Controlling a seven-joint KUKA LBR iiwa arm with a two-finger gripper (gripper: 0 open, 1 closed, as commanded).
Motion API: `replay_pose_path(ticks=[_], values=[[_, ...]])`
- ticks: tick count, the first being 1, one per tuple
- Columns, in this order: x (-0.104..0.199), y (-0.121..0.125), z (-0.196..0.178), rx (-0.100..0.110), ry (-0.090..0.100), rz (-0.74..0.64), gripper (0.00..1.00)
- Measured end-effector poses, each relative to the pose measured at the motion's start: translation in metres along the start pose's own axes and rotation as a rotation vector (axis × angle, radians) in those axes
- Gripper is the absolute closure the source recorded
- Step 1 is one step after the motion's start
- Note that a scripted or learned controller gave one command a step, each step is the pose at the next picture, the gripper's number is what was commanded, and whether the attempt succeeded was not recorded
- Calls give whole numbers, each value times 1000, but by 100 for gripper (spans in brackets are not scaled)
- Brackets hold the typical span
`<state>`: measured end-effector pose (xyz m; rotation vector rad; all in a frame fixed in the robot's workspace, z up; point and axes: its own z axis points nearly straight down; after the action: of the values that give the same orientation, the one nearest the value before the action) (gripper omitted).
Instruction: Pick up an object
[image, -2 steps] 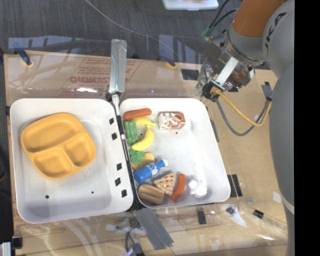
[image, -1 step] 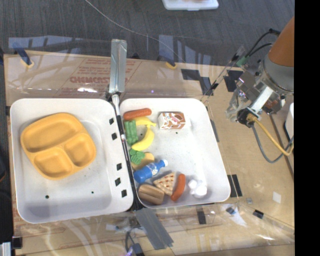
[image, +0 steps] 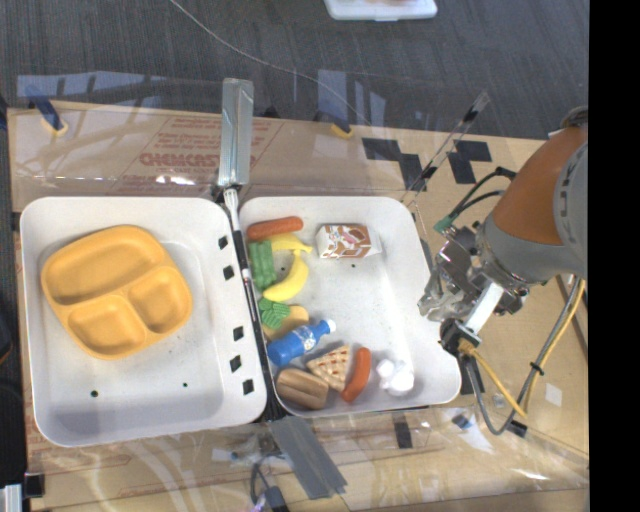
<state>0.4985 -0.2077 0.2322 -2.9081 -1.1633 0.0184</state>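
Gripper (image: 452, 318) hanging over right rim of right white bin (image: 425, 260), grip state unclear. Blue plastic bottle (image: 297, 343) lying in bin's lower part, beside pizza slice (image: 333, 363).

A brown worktop (image: 330, 150) under clear plastic sheeting carries two shallow white bins side by side, touching along their inner edges: the left bin (image: 130, 400) and the right bin (image: 400, 215).
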Motion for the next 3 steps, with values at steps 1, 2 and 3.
replay_pose_path(ticks=[1,2,3], values=[[44,1,30,-5,3,-93,100],[5,-12,-72,-16,10,30,100],[-9,-16,-107,-17,4,-460,100]])
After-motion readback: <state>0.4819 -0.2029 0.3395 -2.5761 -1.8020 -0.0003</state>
